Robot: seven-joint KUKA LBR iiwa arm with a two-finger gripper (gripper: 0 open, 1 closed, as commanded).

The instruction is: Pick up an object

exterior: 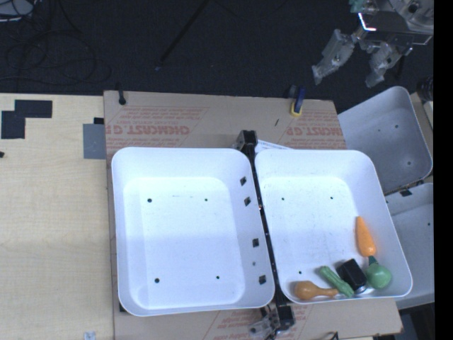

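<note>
Down at the near edge, the pile sits in the right bin's near-right corner: an orange gourd-shaped piece lying flat with its long axis across the bin, a green stick slanting beside it and touching a small black block, then a green ball-ended piece against the wall, and a carrot just above, its long axis running up and down along the right wall. Any of these would do as the pick, and my call is the carrot, since it lies a little apart from the tangle. Out from there, the rest of that bin is bare floor, and the left bin beside it holds nothing I can make out. Now the gripper: it hangs high at the far right, well beyond the bins' far edge, fingers spread apart and nothing between them. So the objects lie toward the camera from the jaws and well below, a long reach in and down. Hard to read: where the black block ends and the green pieces begin, they overlap; the wrist is cut off at the frame's top.
</note>
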